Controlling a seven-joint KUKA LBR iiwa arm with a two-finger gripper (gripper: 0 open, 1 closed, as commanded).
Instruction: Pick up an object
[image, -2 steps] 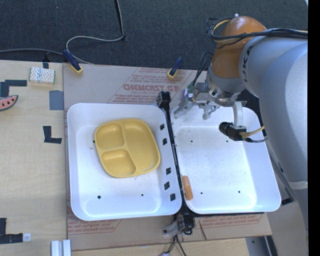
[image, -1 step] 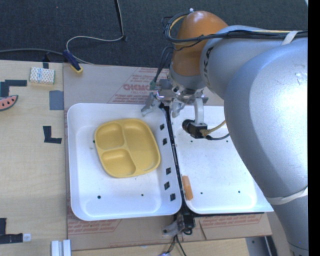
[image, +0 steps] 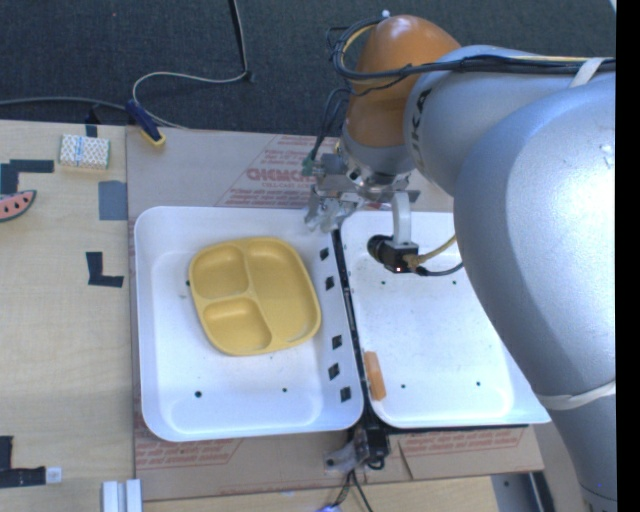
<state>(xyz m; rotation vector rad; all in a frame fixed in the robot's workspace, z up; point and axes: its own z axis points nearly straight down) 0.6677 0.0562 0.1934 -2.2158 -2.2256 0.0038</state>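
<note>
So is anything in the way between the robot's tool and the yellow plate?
Nothing visible sits between them. The tool is above the far rim where the two white bins meet, and the yellow divided plate lies open in the left bin, down and to the left. A small orange object lies in the right bin, off that path.

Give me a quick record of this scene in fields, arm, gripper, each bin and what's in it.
arm: grey arm reaching in from the right
gripper: gripper above the far edge where the bins meet, nothing seen between its fingers
left bin: left bin holds a yellow divided plate
right bin: right bin holds a small orange object by its left wall
</note>
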